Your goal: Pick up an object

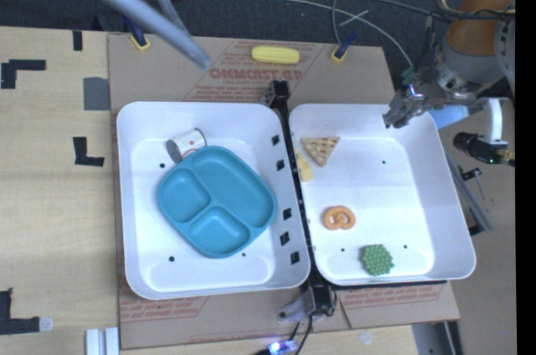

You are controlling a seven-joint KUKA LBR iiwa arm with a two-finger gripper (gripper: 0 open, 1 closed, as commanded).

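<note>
left bin (134, 177) with blue tray (216, 201), cup (186, 144), right bin (435, 203) with pretzel (339, 218)

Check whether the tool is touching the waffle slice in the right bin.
Apart. The camera view shows the tool over the right bin's far right corner, with bare white floor between it and the waffle slice.

Two white bins (134, 177) on brown cardboard (243, 73) with red print. Blue divided tray (216, 201), white cup (186, 144) with red marking, tan criss-crossed waffle wedge (320, 149), orange pretzel (339, 218), green bumpy cluster (377, 259), yellow piece (275, 54).
</note>
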